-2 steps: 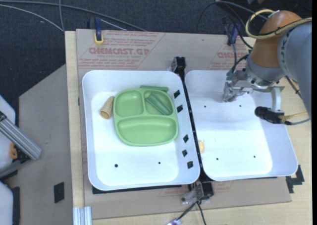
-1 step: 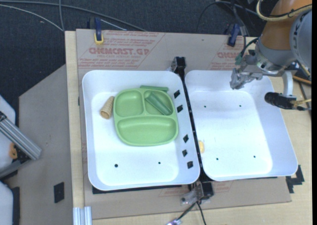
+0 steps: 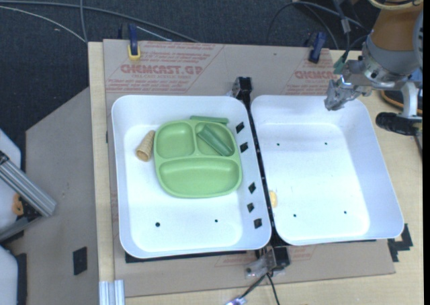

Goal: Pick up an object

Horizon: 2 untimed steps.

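Note:
A light green divided plate (image 3: 196,162) lies in the left bin (image 3: 134,230). A darker green piece (image 3: 216,139) rests in the plate's upper right compartment, and another green strip (image 3: 208,120) pokes out behind the plate. A tan ice cream cone (image 3: 144,146) lies just left of the plate. A small yellow thing (image 3: 273,198) sits at the left wall of the right bin (image 3: 322,189). My gripper (image 3: 334,98) hangs over the right bin's far right corner, far from all these objects, with nothing visible in it.
Black clips (image 3: 242,86) join the two bins along the middle seam. Blue clamps (image 3: 134,41) hold the cardboard base at the back. Cables run over the dark floor behind. A metal rail (image 3: 23,186) lies at the left.

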Each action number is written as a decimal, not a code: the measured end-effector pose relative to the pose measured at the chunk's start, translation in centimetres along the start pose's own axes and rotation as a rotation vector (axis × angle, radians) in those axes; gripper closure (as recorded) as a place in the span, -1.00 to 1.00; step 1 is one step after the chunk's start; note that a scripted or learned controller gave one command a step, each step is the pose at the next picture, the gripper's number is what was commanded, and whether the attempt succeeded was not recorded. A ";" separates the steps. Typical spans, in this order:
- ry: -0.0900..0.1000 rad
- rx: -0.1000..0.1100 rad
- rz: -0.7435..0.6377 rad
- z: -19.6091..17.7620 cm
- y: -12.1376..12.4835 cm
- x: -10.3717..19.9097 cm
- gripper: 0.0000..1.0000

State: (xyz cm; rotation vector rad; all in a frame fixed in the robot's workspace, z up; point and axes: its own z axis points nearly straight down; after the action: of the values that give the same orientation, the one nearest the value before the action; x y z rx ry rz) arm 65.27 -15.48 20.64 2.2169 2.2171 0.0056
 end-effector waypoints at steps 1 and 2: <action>0.000 0.000 -0.001 -4.4 0.2 0.0 1.00; 0.003 0.009 -0.004 -3.9 0.1 4.3 1.00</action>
State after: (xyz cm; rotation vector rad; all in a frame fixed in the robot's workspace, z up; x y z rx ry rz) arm 65.31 -11.14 24.51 2.2186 2.2278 -0.0004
